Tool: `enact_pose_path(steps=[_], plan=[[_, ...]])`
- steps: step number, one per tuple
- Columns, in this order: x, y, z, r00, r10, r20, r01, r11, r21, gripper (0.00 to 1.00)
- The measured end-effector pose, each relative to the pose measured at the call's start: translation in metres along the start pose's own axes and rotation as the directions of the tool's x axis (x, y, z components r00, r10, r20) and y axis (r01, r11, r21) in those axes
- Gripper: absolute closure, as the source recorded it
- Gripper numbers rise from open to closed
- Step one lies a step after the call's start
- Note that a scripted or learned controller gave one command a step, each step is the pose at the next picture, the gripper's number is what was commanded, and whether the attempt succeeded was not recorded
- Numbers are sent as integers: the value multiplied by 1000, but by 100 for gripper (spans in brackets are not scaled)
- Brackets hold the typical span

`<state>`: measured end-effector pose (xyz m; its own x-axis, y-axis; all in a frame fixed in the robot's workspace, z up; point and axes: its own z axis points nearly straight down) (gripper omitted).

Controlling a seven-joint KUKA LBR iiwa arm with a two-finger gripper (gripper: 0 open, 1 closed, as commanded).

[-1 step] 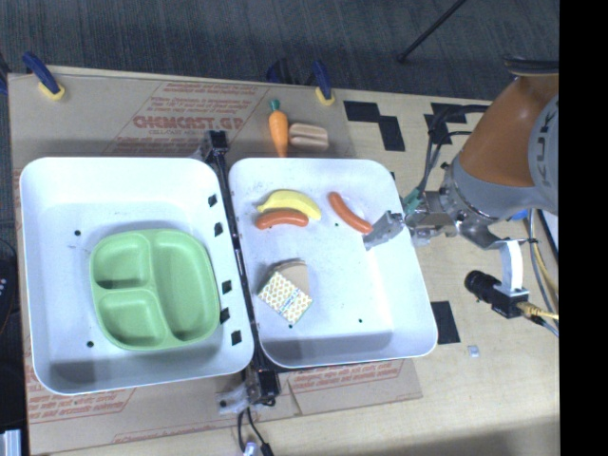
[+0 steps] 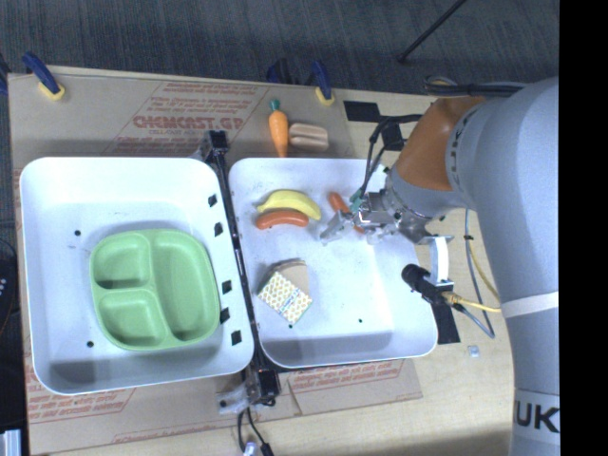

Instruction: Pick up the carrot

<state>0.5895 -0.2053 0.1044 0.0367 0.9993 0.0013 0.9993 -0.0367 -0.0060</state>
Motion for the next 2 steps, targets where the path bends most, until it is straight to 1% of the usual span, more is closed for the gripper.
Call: enact_pose_path(steps=[1,2], plan=[[49,33,10,951,309,-1,-309,951,-3,0],[94,53,12,999,39,0,-39,999,-5,0]])
